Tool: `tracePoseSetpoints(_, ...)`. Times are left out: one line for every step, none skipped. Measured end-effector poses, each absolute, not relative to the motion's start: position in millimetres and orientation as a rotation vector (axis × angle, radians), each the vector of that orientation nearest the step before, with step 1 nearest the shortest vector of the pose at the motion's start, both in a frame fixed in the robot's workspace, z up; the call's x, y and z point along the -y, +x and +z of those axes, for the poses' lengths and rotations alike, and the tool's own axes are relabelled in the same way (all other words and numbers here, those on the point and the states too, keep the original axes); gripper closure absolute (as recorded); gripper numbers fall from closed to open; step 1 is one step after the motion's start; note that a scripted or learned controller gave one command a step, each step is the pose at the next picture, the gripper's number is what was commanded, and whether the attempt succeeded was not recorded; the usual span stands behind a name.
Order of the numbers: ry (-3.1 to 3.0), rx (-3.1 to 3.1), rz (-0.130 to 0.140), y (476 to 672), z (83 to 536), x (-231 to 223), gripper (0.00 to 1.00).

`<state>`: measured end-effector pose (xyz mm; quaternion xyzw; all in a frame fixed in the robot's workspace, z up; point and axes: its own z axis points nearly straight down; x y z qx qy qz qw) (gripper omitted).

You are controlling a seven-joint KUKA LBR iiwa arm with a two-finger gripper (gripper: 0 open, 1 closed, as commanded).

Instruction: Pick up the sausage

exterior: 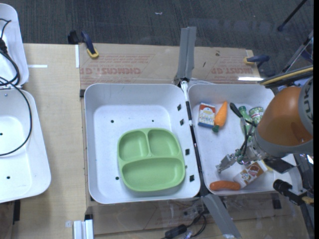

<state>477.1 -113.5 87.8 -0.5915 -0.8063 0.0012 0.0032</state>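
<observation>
Camera view, looking down at a slant. Gripper [227, 163] low inside right bin [227, 89], metal tip near the bin floor, pointing left and down. Whether open or closed: cannot tell, too small and cluttered. Nothing visibly held. Sausage [225, 185] lying flat on the bin floor at the front wall, just below the gripper, apart from it, orange-red, long axis left to right. Snack packet [250, 173] just beside the sausage's right end, partly under the arm. Arm [286, 121] coming in from the right, orange band covering the bin's right side and hiding whatever lies beneath. Carrot [221, 115] toward the back of the right bin, touching a small carton [206, 115] on its left. Green item [255, 113] by the arm, partly hidden, hard to identify. Left bin [94, 133] holding a green divided plate [149, 159], three compartments. Both bins side by side on the surface [129, 61], cardboard sheet behind.
</observation>
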Motion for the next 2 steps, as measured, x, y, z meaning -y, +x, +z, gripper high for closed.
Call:
tracePoseSetpoints(-1.866, 2.520, 0.003, 477.1, 87.9, 132.7, 0.00)
tracePoseSetpoints(-1.845, 2.537, 0.004, 478.3, 157.6, 135.9, 0.00)
